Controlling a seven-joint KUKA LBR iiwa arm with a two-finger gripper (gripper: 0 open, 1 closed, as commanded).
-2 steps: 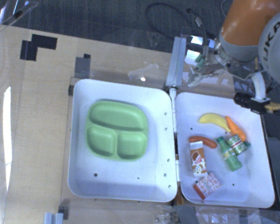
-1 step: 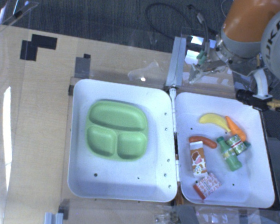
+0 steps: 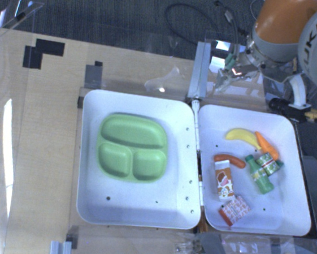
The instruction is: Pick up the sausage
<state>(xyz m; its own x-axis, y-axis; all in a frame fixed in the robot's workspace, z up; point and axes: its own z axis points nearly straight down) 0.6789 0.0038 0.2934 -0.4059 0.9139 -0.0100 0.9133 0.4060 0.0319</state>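
The sausage (image 3: 230,159) is a small reddish-brown link lying flat near the middle of the right bin (image 3: 290,215), just above a carton. My gripper (image 3: 233,71) hangs at the top of the view, beyond the right bin's far edge and well above the sausage. Nothing shows between its fingers.
The right bin also holds a yellow banana (image 3: 242,136), an orange carrot (image 3: 266,144), a green bottle (image 3: 262,171), a small carton (image 3: 224,180) and a red-and-white packet (image 3: 234,210). The left bin (image 3: 82,200) bears a green divided tray (image 3: 133,147). A metal divider (image 3: 198,71) stands beside the gripper.
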